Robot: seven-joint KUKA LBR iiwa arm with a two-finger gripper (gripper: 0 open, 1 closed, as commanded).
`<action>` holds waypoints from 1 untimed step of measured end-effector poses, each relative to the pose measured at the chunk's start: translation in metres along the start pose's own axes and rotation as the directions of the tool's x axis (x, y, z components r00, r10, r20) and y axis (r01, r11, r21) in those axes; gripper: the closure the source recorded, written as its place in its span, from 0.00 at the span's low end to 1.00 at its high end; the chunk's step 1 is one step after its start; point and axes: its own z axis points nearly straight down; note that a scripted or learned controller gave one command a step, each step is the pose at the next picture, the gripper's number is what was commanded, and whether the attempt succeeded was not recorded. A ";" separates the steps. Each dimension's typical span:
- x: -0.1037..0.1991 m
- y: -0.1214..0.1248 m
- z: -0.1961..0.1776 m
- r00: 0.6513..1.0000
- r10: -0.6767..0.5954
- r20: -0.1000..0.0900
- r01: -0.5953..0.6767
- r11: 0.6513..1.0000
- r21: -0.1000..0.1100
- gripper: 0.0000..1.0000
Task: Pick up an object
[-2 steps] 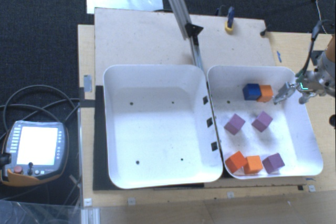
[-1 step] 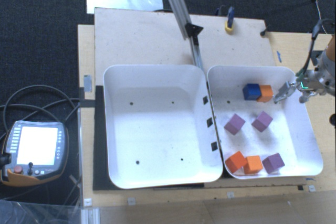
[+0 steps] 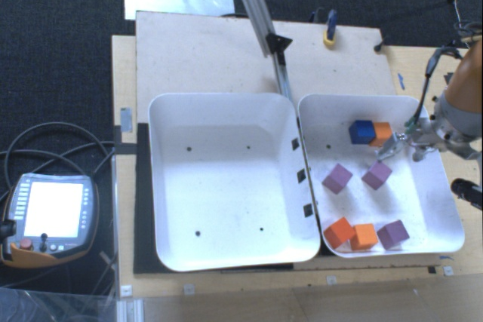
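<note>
My fingers [image 3: 394,148] low in right bin [image 3: 445,241], far-right part. Whether spread or pressed together: cannot tell. Nothing seen pinched. Nearest target: purple cube [image 3: 376,175], just beside tips, toward the camera. Orange cube [image 3: 382,133] and blue cube [image 3: 362,132] touching each other, just beyond tips. Judgement: short shift onto purple cube.

Grey cylindrical wrist segment of the robot arm [image 3: 458,113], capped by an orange band [image 3: 469,75] at the upper right. A thin dark cable [image 3: 427,87] curves along its left side. A pale metallic two-finger gripper [image 3: 394,146] projects leftward; a black rounded fitting [image 3: 468,193] lies below the wrist.
</note>
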 end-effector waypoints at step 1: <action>0.009 -0.006 0.050 1.000 0.003 0.000 -0.003 1.000 0.000 0.00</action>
